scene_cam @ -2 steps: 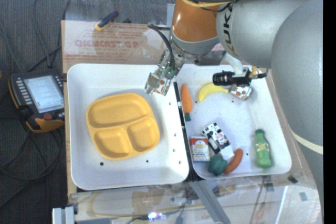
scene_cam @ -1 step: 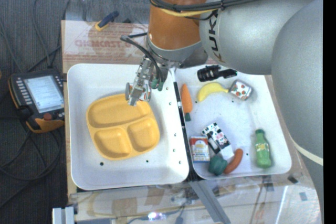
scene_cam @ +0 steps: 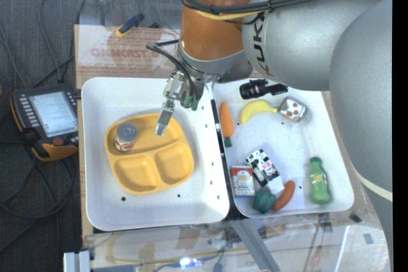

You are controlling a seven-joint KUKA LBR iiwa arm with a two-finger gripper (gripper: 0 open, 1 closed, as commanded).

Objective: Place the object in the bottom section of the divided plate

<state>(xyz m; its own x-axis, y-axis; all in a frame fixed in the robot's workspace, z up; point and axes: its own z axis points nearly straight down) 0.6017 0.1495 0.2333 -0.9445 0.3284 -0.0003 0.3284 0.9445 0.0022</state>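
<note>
A yellow divided plate [scene_cam: 185, 170] lies in the left bin [scene_cam: 102, 200]. It has one large upper section and two smaller lower sections. A small can with a grey lid [scene_cam: 125, 137] stands upright in the upper section, at its left. My gripper [scene_cam: 162, 127] hangs over the right part of that upper section, to the right of the can and apart from it. Nothing shows in the gripper's grasp. Both lower sections show bare yellow.
The right bin [scene_cam: 319, 137] holds a carrot [scene_cam: 225, 121], a banana [scene_cam: 257, 111], a spotted cube [scene_cam: 293, 109], a black item [scene_cam: 261, 88], a cow-patterned box [scene_cam: 262, 165], a small carton [scene_cam: 242, 180], a sausage [scene_cam: 285, 194] and a green bottle [scene_cam: 319, 180]. The arm's bulk covers the upper right.
</note>
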